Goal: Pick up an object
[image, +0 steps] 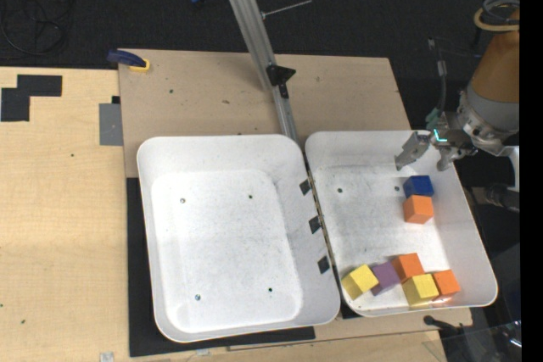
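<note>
My gripper [429, 152] hangs over the far right part of the right bin [356, 165], open, with nothing between its fingers. Just below it a blue cube [417, 186] lies on the bin floor, and an orange cube [417, 208] touches the blue one's near side. A cluster sits at the bin's near edge: a yellow cube [361, 279], a purple block [386, 275], an orange cube [408, 265], a second yellow cube [420, 289] and another orange cube [445, 282].
The left bin [221, 233] lies beside the right one, with black clips [312, 223] along their shared rim. A slanted metal rail [254, 30] rises behind the bins. The arm's grey and orange body [496, 89] stands at the right edge.
</note>
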Robot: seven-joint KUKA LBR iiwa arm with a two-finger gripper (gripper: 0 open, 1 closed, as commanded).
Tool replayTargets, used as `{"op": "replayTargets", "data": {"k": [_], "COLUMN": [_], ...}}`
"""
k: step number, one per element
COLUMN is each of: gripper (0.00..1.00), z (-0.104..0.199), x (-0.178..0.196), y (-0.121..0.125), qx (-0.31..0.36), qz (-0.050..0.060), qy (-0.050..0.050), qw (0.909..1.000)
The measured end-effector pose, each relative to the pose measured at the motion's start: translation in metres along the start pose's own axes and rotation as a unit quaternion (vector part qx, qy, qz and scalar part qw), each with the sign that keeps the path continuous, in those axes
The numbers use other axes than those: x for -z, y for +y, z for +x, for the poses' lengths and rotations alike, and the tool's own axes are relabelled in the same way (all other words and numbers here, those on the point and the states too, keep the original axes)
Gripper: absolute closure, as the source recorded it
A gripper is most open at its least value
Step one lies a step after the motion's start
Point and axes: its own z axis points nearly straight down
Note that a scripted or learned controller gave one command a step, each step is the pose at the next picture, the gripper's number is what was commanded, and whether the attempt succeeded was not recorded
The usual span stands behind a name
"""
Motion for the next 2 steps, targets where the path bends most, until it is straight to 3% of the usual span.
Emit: {"op": "replayTargets", "data": {"k": [1,2], "gripper": [0.00,0.00], "z": [0.000,0.004], "x": [0.003,-0.041], "y": [0.001,0.002], "qx": [0.002,0.002], "qz": [-0.002,0.000], "qy": [-0.001,0.000], "qw": [1.0000,1.0000]}}
